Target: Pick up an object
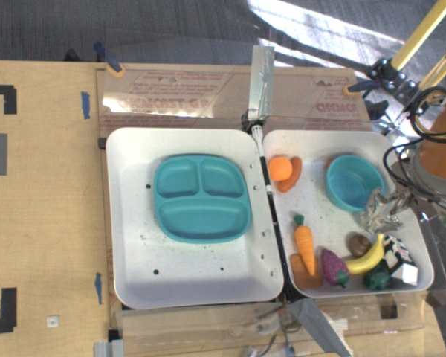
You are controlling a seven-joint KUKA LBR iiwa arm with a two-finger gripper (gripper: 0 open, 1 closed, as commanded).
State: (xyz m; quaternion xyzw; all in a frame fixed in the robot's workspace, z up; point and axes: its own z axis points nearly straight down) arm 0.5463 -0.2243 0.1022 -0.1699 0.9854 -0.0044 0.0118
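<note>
- Yellow banana (367, 259) lies in the near right corner of the right bin (312, 162), touching a brown round piece (357, 242) just behind it.
- Beside the banana sit a purple toy (332, 265), a dark green piece (379, 279) and a black-and-white object (398, 257), all crowded along the near wall.
- An orange carrot (305, 248) with a green top lies lengthwise near the divider between the bins.
- The gripper (381, 213) hangs over the right bin, just beyond the banana and next to the teal bowl (352, 181); nothing is visibly between its fingers, and how far apart they are I cannot tell.
- A teal divided plate (201, 197) rests in the middle of the left bin (134, 236).
- An orange ball (280, 169) sits on an orange piece (291, 177) at the far left of the right bin.
</note>
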